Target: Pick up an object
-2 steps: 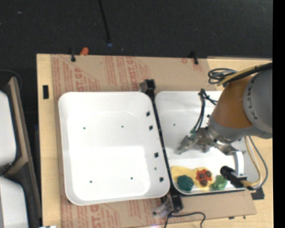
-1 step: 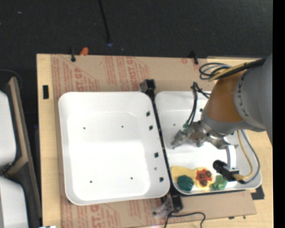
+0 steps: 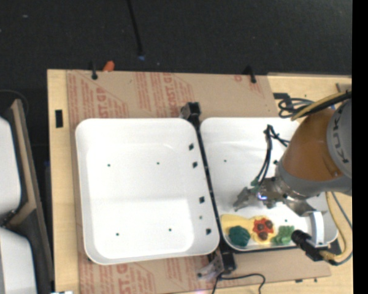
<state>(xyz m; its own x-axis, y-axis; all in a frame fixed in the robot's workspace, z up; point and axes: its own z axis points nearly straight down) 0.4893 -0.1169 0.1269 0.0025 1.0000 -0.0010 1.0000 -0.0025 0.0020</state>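
Two white bins sat side by side on cardboard-covered worktop [image 3: 141,97]; left bin [image 3: 86,182] touched right bin [image 3: 233,130]. Black cable [image 3: 132,17] crossed dark floor behind.

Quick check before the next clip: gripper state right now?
Gripper: cannot be told; it hangs over the right bin, above the small objects at its near edge.

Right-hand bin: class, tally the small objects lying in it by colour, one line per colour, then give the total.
Yellow: 1, the yellow object
Teal: 1, the teal object
Red: 1, the red object
Green: 1, the green object
Total: 4, all along the near edge of the right bin
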